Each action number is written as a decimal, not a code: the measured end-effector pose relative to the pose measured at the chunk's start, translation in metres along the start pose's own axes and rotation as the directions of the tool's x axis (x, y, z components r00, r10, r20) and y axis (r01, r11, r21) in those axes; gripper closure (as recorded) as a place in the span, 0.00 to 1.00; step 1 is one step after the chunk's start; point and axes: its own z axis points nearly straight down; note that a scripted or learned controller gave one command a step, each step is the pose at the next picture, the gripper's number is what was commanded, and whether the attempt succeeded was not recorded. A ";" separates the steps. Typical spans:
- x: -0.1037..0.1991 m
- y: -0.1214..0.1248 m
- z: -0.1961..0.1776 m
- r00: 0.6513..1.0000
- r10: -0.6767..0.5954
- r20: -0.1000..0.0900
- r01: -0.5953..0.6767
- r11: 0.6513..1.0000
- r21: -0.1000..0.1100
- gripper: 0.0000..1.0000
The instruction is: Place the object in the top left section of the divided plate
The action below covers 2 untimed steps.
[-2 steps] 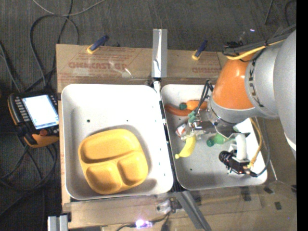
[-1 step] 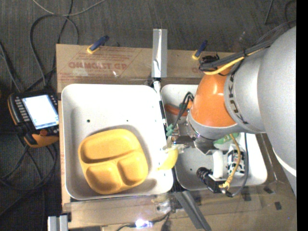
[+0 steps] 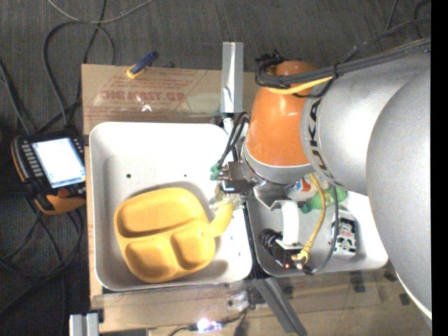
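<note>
Floor [image 3: 140,12]: dark grey carpet, fine ribbed texture. Several black cables [image 3: 70,19] loop across it at upper left, more at upper right. Table [image 3: 94,187] top is bare brown board; a sheet of clear plastic with faint red print [image 3: 143,96] lies across its far end. Small blue-and-yellow item [image 3: 142,63] at the board's far edge, too small to identify. Left of the table, on the floor: handheld pendant [image 3: 52,163], screen lit white, orange underside. Light even, bright glare on white surfaces.
</note>
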 end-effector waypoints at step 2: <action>-0.052 0.000 0.064 0.945 -0.326 -0.002 0.326 0.945 0.000 1.00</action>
